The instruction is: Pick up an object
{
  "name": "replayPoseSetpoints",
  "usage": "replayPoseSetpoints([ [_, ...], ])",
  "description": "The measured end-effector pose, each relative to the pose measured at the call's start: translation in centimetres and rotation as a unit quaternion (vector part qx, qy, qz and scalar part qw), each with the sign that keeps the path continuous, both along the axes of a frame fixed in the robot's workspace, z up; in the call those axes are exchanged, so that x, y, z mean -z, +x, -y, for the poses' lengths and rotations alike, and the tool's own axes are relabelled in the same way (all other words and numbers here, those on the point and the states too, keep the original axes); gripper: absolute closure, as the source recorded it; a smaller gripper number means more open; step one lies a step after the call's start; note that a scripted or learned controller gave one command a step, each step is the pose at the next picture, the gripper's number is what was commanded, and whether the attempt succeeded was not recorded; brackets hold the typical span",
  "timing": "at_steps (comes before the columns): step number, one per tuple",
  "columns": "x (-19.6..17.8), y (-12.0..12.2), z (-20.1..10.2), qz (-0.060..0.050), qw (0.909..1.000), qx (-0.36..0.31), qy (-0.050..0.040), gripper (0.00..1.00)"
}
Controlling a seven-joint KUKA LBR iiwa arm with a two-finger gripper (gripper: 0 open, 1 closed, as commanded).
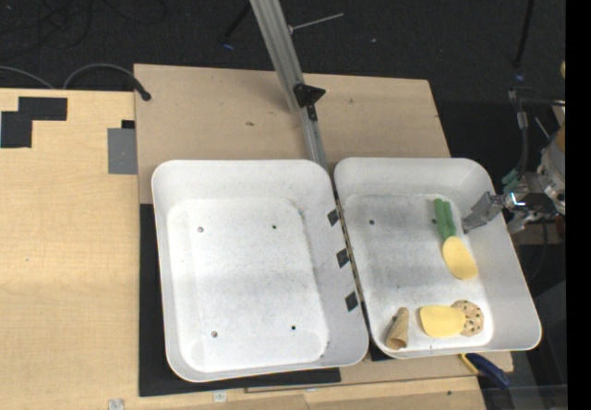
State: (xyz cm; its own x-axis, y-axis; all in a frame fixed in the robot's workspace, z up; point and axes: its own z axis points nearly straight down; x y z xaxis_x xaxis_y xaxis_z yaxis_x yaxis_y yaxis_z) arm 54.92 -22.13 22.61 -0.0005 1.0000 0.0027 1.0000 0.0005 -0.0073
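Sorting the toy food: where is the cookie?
The cookie lies in the right bin, near its front right corner, touching the yellow piece on its left.

2 bins [249, 179], 1 corn [452, 237], 1 cone [398, 329], 1 cookie [469, 317], 1 yellow chip [440, 321].

A tan board [369, 117] and pale wood bench [65, 242] sit against a dark, cable-strewn floor [138, 2].

I see the gripper [488, 207] at the right bin's [517, 307] far-right rim, too small and dim for me to judge its fingers. The arm [554, 168] behind it is cut off by the frame's right edge. Below the gripper, a blue-yellow item [480, 366] is partly hidden under the bin's near rim; I cannot identify it.
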Motion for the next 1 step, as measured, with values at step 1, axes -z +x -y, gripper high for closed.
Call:
replayPoseSetpoints([
  [1, -0.27, 0.09, 0.01, 0.002, 1.0, -0.001, -0.0008, 0.0],
])
